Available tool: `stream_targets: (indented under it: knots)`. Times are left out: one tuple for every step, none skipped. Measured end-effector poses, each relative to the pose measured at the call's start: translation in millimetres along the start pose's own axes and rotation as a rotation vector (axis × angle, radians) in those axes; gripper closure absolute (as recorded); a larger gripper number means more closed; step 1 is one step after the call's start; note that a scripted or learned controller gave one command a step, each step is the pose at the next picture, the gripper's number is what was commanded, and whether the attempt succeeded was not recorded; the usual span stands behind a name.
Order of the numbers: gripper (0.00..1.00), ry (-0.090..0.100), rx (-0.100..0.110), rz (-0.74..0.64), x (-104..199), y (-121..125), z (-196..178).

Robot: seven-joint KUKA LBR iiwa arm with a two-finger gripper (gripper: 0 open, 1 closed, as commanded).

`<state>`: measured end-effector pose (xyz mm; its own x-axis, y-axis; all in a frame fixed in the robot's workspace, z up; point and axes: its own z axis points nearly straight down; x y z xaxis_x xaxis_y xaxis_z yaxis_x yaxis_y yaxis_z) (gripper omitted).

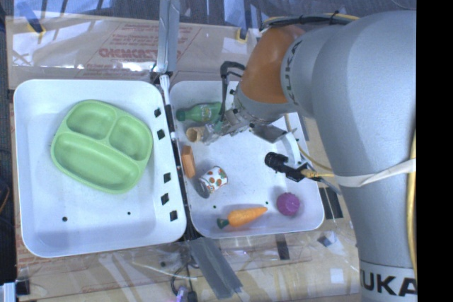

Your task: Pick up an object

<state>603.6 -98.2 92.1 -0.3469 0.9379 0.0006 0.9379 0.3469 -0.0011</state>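
- You see two shallow white plastic bins side by side on the bench; the left bin bears a light green three-compartment plate.
- In the right bin lie an orange carrot, a round purple fruit, a small printed can, a green bottle and a tan cup.
- The grey arm leans in from the right, its gripper low beside the cup and bottle.
- You cannot tell how the gripper stands; the wrist hides it.
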Motion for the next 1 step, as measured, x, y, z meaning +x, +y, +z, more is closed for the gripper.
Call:
stream_targets:
  knots:
    - [0.00,0.008,0.017,0.029,-19.3,44.9,3.8]
